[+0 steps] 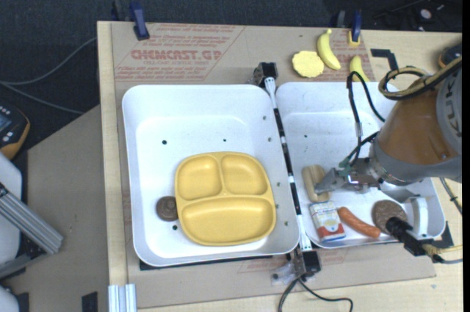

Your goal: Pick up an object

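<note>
low over the right bin (323, 106), gripper (339, 180) beside a tan block (316, 181), finger state impossible to tell, carton (327, 222) and sausage (358, 222) nearby.

tan bread chunk (316, 182) sits in the right bin, left side, just above a small carton (328, 222) and sausage (359, 223).

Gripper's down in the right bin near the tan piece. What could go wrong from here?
1. The gripper sits beside the tan piece, close to the divider; a closing grasp may just push it against the wall.
2. The carton and carrot lie close below; a sweep could knock them.
3. The cable hangs over the right bin and might snag.
</note>
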`<state>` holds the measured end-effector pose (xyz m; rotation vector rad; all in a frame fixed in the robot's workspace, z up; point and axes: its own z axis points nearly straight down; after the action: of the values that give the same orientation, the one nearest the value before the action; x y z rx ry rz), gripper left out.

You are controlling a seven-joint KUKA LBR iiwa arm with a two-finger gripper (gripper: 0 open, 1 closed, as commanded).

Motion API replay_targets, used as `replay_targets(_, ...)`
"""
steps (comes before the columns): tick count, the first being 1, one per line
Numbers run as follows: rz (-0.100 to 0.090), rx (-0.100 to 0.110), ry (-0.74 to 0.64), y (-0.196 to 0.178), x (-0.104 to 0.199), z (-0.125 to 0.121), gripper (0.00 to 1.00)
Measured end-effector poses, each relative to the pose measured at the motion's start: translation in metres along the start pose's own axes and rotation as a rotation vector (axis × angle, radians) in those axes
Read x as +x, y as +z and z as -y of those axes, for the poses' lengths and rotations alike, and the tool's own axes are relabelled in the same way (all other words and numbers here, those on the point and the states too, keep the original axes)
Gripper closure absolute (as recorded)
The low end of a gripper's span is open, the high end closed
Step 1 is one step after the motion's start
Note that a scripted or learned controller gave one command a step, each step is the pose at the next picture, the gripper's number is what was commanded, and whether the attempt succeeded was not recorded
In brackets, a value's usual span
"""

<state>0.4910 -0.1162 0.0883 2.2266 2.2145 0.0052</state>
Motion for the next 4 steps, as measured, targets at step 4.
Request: replay_targets(4,0.0,-0.005,-0.006,0.001,-0.033,0.009,0.0)
